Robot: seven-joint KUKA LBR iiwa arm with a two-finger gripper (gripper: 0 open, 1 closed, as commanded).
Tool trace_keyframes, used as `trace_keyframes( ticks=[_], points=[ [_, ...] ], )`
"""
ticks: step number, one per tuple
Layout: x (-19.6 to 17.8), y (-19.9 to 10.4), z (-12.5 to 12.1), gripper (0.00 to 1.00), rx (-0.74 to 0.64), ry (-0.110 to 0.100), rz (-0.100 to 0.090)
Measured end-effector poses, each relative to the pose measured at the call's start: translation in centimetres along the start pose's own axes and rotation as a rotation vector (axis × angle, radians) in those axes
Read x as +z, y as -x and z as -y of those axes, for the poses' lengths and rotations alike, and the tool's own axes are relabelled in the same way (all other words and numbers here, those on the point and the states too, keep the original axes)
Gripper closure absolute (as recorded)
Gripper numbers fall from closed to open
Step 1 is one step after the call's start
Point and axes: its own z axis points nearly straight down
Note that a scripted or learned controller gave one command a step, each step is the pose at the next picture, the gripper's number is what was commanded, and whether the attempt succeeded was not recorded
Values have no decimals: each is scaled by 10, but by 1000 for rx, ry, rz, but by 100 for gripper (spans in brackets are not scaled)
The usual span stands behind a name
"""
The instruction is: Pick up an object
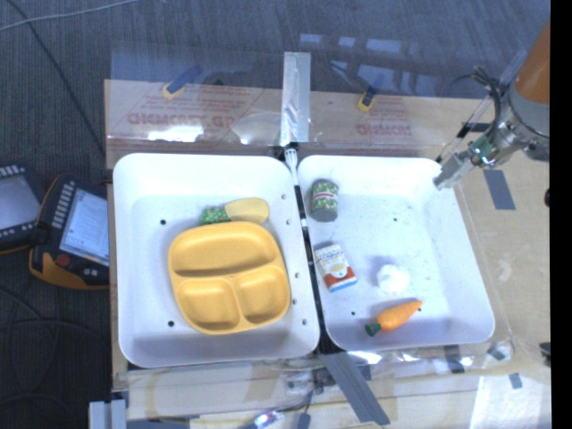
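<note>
The right bin (465, 266) holds a greenish can (323, 199) lying near its far left corner, a small white and red carton (334, 267), a white ball (391, 278) and an orange carrot (395, 315) near the front wall. My gripper (447, 175) hangs over the right bin's far right corner, tilted down to the left, above the rim and apart from every object. Nothing shows in its grasp. The white ball is the closest object, well below and left of the gripper in the view.
The left bin (134, 239) holds a yellow divided plate (230, 273) and a yellow toy vegetable with green leaves (234, 211) behind it. A teach pendant (71, 235) lies on the floor at the left. The arm's cables (487, 105) run above the right bin's far corner.
</note>
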Motion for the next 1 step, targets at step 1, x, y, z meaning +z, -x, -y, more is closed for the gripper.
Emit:
trace_keyframes(
  ticks=[1],
  points=[
    [0,27,-56,100,-164,2,2]
  ],
)
